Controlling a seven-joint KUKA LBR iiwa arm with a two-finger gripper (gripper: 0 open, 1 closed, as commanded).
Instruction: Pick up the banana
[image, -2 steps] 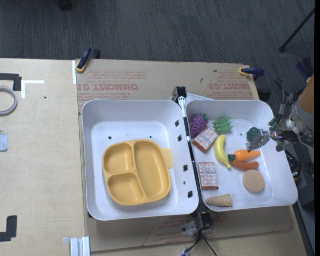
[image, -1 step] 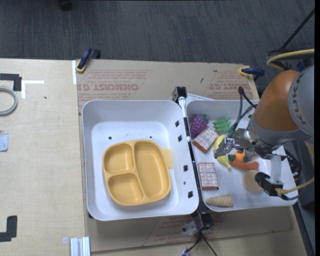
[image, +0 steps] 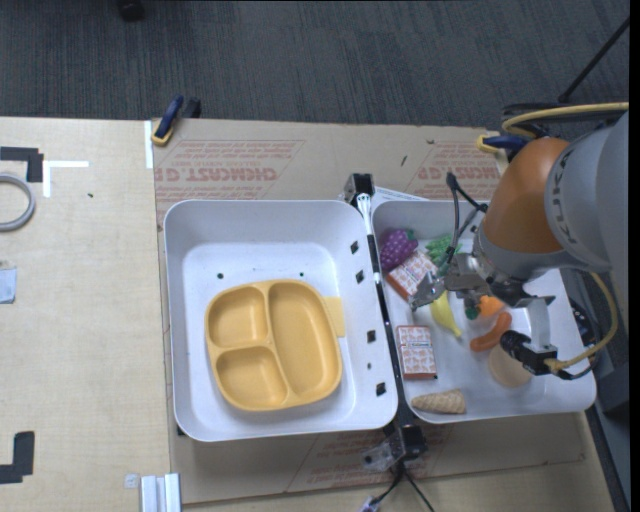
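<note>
The banana (image: 447, 318) is small and yellow and lies near the middle of the right bin (image: 560, 400), tilted with one end pointing up-left. My gripper (image: 440, 291) hangs right over the banana's upper end, at the tip of the grey arm with its orange band (image: 525, 200), which reaches in from the right. The gripper body covers the top of the banana, and I cannot see whether it touches the fruit.
Around the banana lie purple grapes (image: 398, 243), a green item (image: 438, 247), a red-and-white packet (image: 410, 272), a red box (image: 415, 352), a cone (image: 440, 402), orange pieces (image: 490, 320) and a beige cup (image: 508, 368). The left bin (image: 190, 300) holds a yellow divided plate (image: 273, 343).
</note>
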